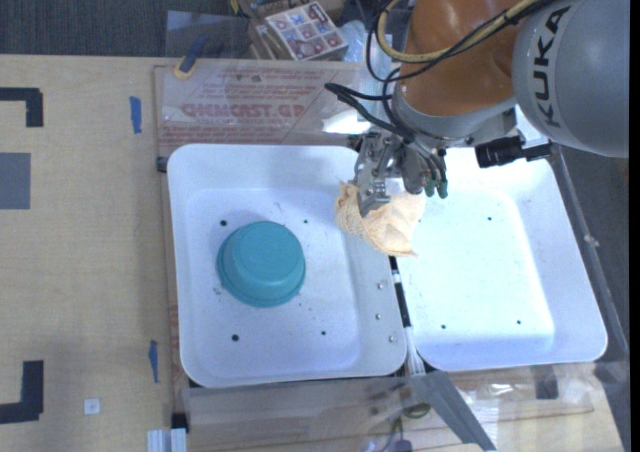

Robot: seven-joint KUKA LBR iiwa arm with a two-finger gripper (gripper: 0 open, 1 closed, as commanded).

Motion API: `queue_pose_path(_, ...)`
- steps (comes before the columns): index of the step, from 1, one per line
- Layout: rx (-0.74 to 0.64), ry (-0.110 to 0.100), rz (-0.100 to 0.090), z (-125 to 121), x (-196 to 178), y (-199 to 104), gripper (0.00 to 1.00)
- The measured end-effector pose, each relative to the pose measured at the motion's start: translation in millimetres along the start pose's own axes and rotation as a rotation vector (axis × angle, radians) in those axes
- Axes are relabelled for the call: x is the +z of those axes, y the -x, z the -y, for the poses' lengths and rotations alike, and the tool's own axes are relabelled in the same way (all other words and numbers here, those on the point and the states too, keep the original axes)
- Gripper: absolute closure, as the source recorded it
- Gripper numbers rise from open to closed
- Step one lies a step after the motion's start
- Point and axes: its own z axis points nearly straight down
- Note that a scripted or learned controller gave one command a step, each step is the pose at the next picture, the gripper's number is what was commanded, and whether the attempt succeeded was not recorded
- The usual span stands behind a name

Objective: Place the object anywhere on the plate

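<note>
bins: two white (300, 365), side by side
bench: light wood (80, 240), blue tape marks (135, 115)
floor: cardboard box (290, 0), cables

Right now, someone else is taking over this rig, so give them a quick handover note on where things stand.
Hand: over the ridge between the two bins, closed on the tan crumpled object, which hangs from it.
Teal plate: in the left bin, upside-down by the look of it, nothing on it.
Done: object picked up.
Left: carry it left over the plate and release it there.
</note>
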Motion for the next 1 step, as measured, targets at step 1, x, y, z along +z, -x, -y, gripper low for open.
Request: queue_pose_path(1, 0.000, 0.001, 0.000, -0.1, -0.2, 0.0, 0.00)
